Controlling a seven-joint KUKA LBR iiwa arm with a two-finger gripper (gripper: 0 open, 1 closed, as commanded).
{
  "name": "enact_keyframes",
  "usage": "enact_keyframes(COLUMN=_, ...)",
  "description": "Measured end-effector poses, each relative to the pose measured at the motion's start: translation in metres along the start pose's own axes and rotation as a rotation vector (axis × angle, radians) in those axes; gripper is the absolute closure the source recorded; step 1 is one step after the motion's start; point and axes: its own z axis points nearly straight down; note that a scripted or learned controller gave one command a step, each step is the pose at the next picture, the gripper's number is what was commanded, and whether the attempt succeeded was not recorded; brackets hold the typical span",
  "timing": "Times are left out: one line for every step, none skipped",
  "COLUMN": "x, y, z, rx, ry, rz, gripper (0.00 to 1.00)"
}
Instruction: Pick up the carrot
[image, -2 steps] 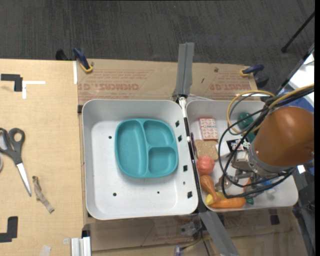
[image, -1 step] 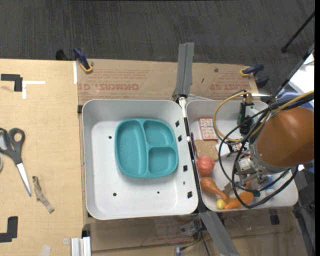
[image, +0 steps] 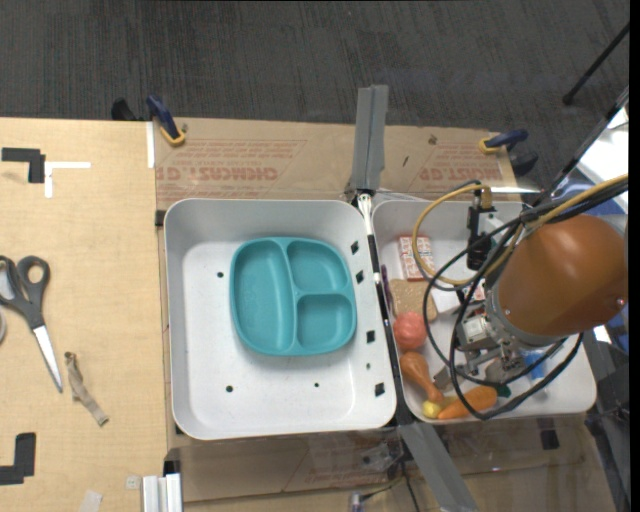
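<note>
Hanging over the right bin (image: 570, 398), the gripper (image: 487, 362) sits just above the carrot (image: 470, 402); its opening cannot be told.

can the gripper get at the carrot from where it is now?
Probably yes. The carrot lies at the left edge of the right bin, uncovered from above, with a pink ball close behind it. The gripper hangs just right of it, so only a short move is needed.

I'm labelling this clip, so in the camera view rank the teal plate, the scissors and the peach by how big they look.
1. teal plate
2. scissors
3. peach, partly tucked beside the arm's cables
</note>
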Motion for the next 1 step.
enact_keyframes(x=0.0407, y=0.0028, z=-0.0007, rx=0.001, ry=0.001, rz=-0.039, gripper=0.00)
